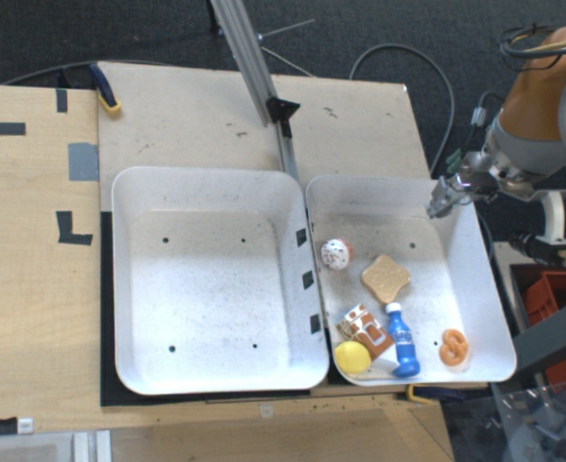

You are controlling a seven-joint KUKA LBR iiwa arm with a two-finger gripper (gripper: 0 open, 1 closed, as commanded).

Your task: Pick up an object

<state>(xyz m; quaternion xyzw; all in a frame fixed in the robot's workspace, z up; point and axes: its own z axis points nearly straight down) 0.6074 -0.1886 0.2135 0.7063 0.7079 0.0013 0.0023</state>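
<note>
We see the gripper (444, 200) at the far right rim of the right bin (475, 258), and we cannot tell how it is set. Inside that bin lie a toast slice (386, 278), white ball (335, 254), blue bottle (401, 340), yellow ball (352, 357) and orange pretzel (453, 347).

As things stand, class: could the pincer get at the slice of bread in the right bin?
Probably yes. The pincer hovers at the right bin's upper edge, and the slice of bread lies flat with nothing over it.
</note>
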